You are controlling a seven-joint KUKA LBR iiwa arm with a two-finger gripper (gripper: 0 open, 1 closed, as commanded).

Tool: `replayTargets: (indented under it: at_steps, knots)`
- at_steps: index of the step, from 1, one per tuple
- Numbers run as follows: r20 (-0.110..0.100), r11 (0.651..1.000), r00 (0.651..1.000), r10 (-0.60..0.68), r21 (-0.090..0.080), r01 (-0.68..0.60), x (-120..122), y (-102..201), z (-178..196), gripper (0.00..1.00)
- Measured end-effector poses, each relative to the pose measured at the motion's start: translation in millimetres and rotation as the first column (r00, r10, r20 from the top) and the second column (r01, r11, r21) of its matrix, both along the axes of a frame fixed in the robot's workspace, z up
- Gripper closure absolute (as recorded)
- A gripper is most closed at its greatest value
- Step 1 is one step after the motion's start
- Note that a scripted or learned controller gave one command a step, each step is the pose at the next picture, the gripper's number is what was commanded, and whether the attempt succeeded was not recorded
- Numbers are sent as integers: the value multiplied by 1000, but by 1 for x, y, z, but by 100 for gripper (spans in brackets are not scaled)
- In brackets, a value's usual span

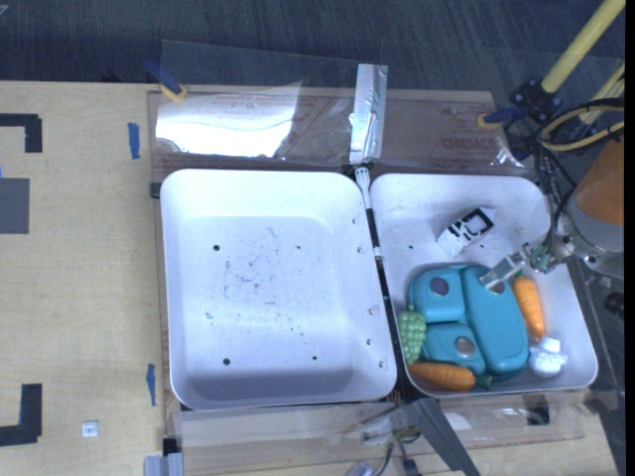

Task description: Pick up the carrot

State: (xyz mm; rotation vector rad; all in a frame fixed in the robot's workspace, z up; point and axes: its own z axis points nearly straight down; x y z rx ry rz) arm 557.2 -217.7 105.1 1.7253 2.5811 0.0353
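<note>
Two orange carrot-shaped pieces lie in the right bin (397, 201). One carrot (531, 307) lies lengthwise near the bin's right wall, beside a teal toy block (481, 323). The other orange piece (444, 375) lies flat along the front wall, under the teal block's edge. My gripper (508, 270) reaches in from the right, low over the teal block's far right corner. It sits just above and left of the upper end of the right-hand carrot. Nothing shows in its grasp.
A green knobbly toy (411, 333) rests against the divider next to the teal block. A black-and-white object (466, 226) lies toward the back of the right bin, and a small white piece (547, 356) sits at its front right. The left bin (189, 206) stands alongside.
</note>
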Motion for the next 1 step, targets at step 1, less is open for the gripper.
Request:
replayTargets:
  at_steps: [1]
  knots:
    - [-9,924,924,-383,15,383,6,11,-1,0]
